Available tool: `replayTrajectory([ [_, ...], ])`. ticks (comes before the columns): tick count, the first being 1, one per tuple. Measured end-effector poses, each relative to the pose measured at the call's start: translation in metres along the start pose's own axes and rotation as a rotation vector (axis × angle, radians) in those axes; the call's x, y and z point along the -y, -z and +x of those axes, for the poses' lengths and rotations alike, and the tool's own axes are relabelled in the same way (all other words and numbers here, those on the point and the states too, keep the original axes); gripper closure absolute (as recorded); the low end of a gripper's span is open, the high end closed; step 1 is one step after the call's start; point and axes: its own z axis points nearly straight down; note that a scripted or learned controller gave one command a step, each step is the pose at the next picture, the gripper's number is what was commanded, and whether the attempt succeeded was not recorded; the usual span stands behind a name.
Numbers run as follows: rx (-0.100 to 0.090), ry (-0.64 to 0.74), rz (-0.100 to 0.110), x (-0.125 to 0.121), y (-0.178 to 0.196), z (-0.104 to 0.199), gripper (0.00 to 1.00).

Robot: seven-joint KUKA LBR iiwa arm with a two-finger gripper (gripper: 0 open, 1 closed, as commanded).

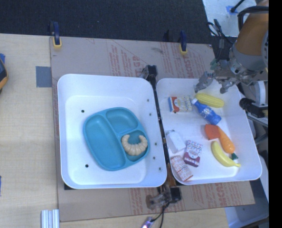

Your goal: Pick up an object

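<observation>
Camera view, from above at a slant: the arm (251, 32) enters at the upper right, its orange band near the frame's top corner and the grey wrist angled down and leftward over the far right corner of the right bin (245, 175). The gripper (216, 83) hangs just above that bin's far rim, its two fingers (201, 83) spread apart with nothing between them.

Just below the gripper, and close to it, lies a yellow corn cob (210, 100), with a blue bottle (206, 112) touching its near side at a slant. Left of these sits a small red-and-white packet (180, 104). Further toward the front of the bin rest an orange carrot (220, 137) and, beside it, a yellow banana (223, 156) near the right wall. A dark red packet (193, 153), a pale wrapped item (175, 139) and another patterned packet (181, 167) lie near the bin's left front corner.

Beside it on the table (22, 141), the left bin (70, 127) holds a blue divided plate (103, 141), with a cream ring-shaped toy (134, 145) in its smaller near-right compartment.
</observation>
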Motion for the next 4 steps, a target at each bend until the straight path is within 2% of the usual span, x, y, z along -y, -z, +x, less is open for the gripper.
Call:
replayTrajectory([
  [1,0.002,0.002,-0.001,-0.001,-0.069,-0.006,0.0],
  [2,0.0,0.001,0.004,0.088,-0.09,-0.014,0.0],
  [3,-0.001,0.001,0.004,0.156,-0.09,-0.024,0.0],
  [4,0.0,0.005,0.004,0.156,-0.08,-0.025,1.0],
])
